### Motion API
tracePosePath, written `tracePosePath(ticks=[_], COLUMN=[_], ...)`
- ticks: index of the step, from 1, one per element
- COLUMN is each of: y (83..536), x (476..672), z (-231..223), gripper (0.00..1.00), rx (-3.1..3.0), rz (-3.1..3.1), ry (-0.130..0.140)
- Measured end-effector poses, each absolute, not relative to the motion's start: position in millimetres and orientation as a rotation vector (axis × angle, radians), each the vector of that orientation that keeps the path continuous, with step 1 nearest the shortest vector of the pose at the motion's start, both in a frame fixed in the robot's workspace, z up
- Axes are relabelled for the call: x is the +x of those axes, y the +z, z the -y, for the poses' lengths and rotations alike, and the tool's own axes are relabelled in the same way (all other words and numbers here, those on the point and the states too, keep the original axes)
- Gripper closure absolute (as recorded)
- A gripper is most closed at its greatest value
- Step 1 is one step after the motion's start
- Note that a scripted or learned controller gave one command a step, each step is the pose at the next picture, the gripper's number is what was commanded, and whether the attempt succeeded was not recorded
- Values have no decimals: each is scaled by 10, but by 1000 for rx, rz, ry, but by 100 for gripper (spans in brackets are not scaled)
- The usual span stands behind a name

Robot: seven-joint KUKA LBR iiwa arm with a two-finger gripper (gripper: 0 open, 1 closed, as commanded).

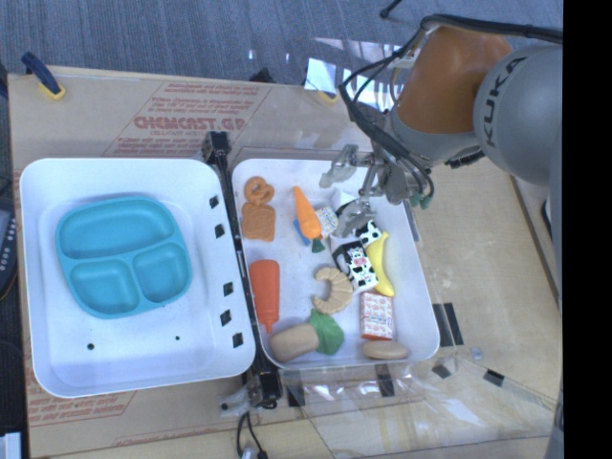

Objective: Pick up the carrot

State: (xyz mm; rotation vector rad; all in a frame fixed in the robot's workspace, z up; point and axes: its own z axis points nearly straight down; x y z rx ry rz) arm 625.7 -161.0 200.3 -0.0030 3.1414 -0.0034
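I am in the approach step: my end effector [368, 191] hovers over the right bin [413, 247], its spread impossible to tell. The carrot [306, 215] lies untouched at its nine o'clock, just beside; next I shift over and descend.

You can't tell whether the gripper [368, 191] is open. The arm [497, 103] is cut off at the right edge. Below the gripper, the cow [356, 256] hides part of the banana [381, 261].
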Motion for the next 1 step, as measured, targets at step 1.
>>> tracePosePath(ticks=[1], y=[951], x=[6594], z=[1039], gripper=[0], rx=[-56], rz=[-3135], ry=[-1])
